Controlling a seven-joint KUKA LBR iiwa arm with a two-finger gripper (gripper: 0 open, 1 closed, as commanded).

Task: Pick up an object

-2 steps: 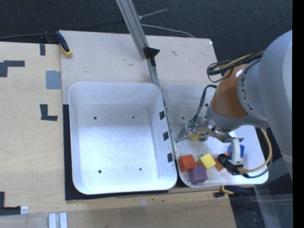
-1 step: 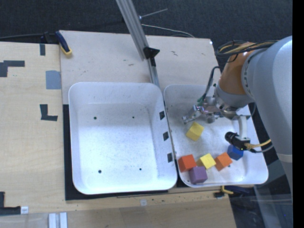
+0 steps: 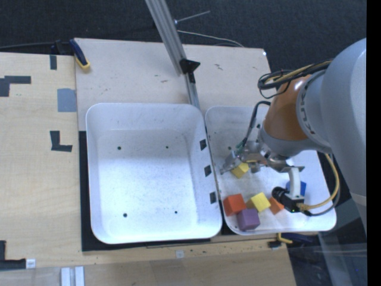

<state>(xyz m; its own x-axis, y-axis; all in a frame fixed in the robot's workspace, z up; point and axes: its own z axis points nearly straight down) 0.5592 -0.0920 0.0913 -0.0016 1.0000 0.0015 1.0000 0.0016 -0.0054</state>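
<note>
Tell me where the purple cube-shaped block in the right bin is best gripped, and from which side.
Come straight down on the purple cube-shaped block and grip its image-left and image-right side faces. Those look freest: the orange cube and yellow cube crowd its far edge, and the front wall of the right white bin sits close to its near face.

The arm (image 3: 333, 100) hides the right bin's (image 3: 232, 127) right side and far corner.

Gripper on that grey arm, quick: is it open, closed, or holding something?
Gripper: closed on the yellow block between its fingers, over the right bin.
</note>
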